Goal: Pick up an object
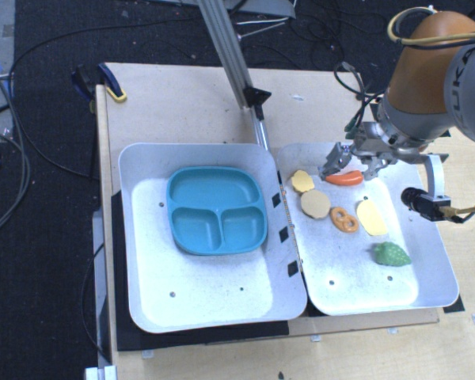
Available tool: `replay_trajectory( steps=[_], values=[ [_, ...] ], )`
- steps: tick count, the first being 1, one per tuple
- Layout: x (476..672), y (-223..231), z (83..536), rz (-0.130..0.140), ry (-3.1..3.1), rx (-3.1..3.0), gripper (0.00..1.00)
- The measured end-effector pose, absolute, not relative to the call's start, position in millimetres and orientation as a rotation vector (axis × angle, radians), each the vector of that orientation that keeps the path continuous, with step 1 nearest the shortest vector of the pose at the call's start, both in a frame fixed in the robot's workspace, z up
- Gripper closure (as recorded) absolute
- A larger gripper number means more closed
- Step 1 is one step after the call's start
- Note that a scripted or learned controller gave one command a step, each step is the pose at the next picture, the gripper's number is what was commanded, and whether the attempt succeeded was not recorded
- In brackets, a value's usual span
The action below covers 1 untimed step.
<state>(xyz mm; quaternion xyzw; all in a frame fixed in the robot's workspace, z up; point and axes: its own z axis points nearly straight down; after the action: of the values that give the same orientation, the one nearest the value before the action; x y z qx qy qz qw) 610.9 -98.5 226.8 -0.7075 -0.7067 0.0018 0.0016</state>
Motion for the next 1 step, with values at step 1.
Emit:
replay_trajectory(
  steps=[1],
  values=[
    [603.9, -96.8, 163.8, 0.007, -2.217, -2.219, 0.0]
  ],
)
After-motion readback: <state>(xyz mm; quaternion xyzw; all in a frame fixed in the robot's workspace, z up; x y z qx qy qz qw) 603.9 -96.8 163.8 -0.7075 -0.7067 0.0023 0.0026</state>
